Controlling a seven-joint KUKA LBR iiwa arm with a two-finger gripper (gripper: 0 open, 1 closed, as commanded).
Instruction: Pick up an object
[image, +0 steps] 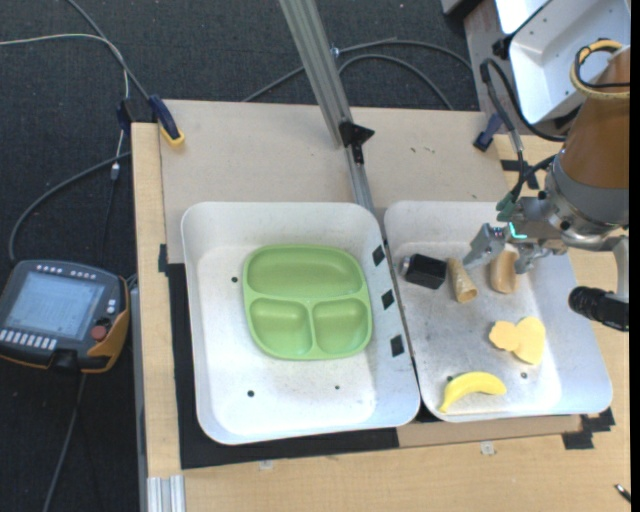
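Observation:
The right bin (590, 385) holds several small items: a black block (424, 271), a tan cylinder (461, 281), a tan wedge-like piece (503, 274), a yellow-orange lump (519, 340) and a yellow banana (473, 387). My gripper (506, 247) hangs over the bin's back part, directly above the tan wedge-like piece. Its two grey fingers (487, 241) stand apart, open, one to each side of the top of that piece. I cannot tell whether they touch it. The piece's lower end looks to rest on the bin floor.
The left bin (215, 400) carries a green divided plate (306, 301). A slanted metal post (330, 90) rises behind the bins. A pendant (60, 315) lies off the bench at left. A black part (598, 303) juts in over the right bin's right edge.

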